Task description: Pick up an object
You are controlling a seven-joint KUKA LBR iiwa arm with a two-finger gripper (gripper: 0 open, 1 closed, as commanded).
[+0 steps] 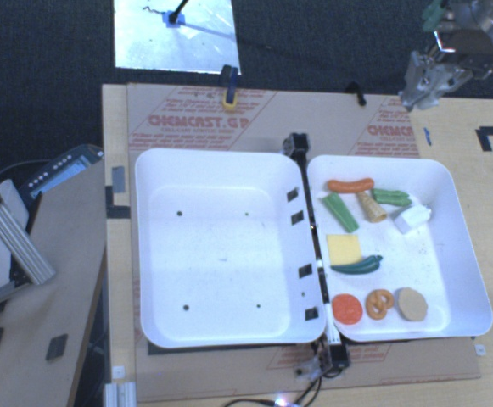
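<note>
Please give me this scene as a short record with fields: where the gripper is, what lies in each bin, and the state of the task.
gripper: raised above the bench, beyond the far edge of the right bin
right bin contents: sausage, green bean, yellow square, dark green pepper, red disc, pretzel, white block
left bin: bare white floor
task state: nothing picked up yet

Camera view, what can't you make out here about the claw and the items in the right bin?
- Claw: blurred and small at the top right; open or shut cannot be told.
- Arm: cut off by the camera view's top-right edge.
- White block: pale against the right bin, outline unclear.
- Beige cone: too small to identify.
</note>
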